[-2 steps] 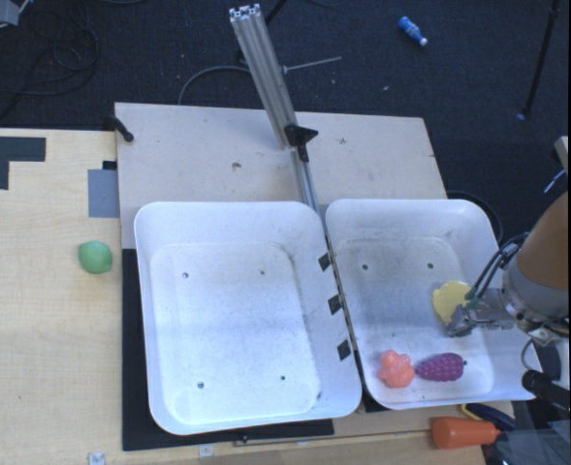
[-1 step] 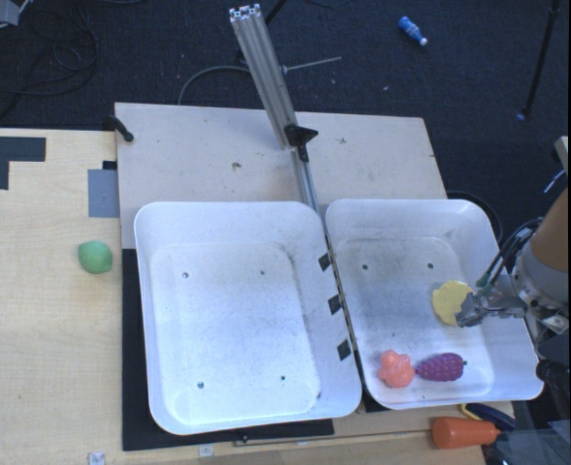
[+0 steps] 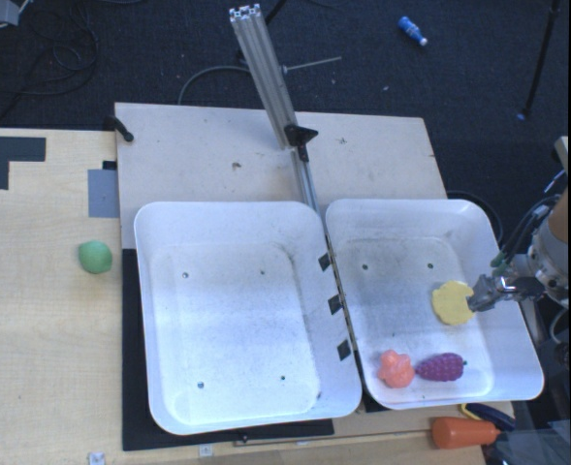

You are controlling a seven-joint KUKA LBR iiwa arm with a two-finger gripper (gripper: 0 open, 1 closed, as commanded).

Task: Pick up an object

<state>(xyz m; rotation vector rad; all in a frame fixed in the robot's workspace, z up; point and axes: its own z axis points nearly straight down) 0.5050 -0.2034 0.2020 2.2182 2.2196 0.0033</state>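
Gripper [image 3: 483,296]: I see it low over the right bin [image 3: 401,223], tip touching the right edge of the yellow disc [image 3: 451,303]; whether it is open or closed on anything I cannot tell.

Yellow disc: flat on the right bin's floor, right of centre.

Purple grape cluster [image 3: 441,367]: near the right bin's front wall, below the disc.

Pink toy [image 3: 396,369]: just left of the grapes.

Left bin [image 3: 169,223]: beside the right one.

Green ball [image 3: 95,257]: on the wooden bench [image 3: 33,356], left of both bins.

Orange object [image 3: 464,432]: outside the right bin's front rim.
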